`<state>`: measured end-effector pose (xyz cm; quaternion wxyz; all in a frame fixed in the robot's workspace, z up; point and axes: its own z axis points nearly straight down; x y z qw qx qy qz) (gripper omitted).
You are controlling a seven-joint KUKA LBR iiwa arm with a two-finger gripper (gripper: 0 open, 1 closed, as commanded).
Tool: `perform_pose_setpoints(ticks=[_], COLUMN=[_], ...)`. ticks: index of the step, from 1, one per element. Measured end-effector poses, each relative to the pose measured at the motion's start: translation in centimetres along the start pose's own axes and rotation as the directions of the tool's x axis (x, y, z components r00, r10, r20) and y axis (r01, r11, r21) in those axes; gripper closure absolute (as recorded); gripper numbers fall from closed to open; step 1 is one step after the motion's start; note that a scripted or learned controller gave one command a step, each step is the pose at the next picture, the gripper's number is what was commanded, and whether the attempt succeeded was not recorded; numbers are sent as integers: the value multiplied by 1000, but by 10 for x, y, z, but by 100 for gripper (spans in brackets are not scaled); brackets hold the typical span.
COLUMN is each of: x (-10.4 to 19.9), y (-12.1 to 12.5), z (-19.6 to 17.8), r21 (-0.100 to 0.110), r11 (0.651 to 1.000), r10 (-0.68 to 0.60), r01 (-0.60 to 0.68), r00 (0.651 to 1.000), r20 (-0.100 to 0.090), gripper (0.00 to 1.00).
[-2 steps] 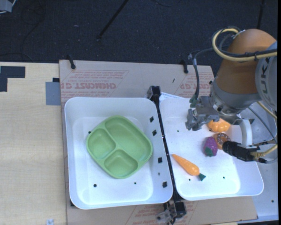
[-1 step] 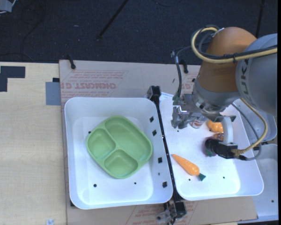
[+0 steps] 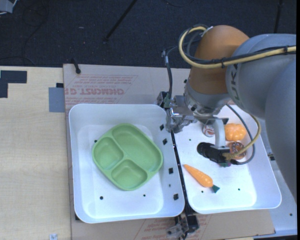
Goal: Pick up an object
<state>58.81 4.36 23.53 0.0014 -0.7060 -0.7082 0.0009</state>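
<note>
My gripper hangs over the upper part of the wall between the two bins, under the orange wrist band. A toy carrot with a green tip lies in the right bin, below and to the right of the gripper. An orange rounded thing sits by that bin's far right, with a small brownish round thing just below it. A small red and white item peeks out beneath the wrist. Nothing shows between the gripper's tips.
A green divided plate lies tilted in the middle of the left bin. The arm's grey body covers the upper right of the right bin. Cardboard lies under both bins.
</note>
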Motion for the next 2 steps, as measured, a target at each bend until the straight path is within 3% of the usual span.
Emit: perform_pose_setpoints(ticks=[1, 2], x=[49, 48], y=[18, 17], z=[-6, -6], r21=[-2, 0], r11=[1000, 1000], r10=[0, 1], r01=[0, -1], r00=[1000, 1000], r20=[0, 2], gripper=[100, 0])
